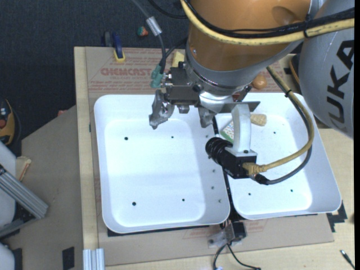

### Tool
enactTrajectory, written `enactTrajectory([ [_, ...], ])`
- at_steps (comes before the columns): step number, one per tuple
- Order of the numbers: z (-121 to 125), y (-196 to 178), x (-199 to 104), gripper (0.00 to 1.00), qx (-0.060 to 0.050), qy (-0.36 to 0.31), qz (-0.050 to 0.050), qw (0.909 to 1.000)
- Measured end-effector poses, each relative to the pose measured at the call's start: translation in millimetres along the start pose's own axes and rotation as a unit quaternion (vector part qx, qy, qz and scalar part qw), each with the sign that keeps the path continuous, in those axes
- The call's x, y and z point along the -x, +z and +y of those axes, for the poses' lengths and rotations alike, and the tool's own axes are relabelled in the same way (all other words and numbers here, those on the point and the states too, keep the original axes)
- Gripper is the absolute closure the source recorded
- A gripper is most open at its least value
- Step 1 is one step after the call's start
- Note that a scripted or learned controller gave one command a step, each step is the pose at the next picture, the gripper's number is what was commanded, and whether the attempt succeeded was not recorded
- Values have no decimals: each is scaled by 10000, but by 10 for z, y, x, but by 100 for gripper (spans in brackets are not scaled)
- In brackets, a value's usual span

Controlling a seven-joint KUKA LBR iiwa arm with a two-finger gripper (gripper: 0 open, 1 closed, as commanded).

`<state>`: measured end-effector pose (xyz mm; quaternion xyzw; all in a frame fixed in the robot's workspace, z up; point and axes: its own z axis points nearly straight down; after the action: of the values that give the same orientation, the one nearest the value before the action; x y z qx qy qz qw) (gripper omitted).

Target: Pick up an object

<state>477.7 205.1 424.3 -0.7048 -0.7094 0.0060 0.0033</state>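
arm's upper body (253, 27) cut off by top edge, items in right bin (315, 167) mostly hidden behind the wrist

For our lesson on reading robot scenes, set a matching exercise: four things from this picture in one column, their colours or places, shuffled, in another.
Things:
1. Wrist band
2. Left bin
3. Tool
4. Hose

Descriptions:
A. Yellowish, looping over the right bin
B. White, under the tool
C. Orange, at the top of the view
D. Grey metal, over the left bin's far edge

Pairs: 1-C, 2-B, 3-D, 4-A
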Motion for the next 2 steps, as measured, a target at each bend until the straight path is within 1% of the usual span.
enactTrajectory([
  [1,62,-1165,-78,0,120,23,44,9999],
  [2,56,-1109,-76,0,64,26,19,10000],
])
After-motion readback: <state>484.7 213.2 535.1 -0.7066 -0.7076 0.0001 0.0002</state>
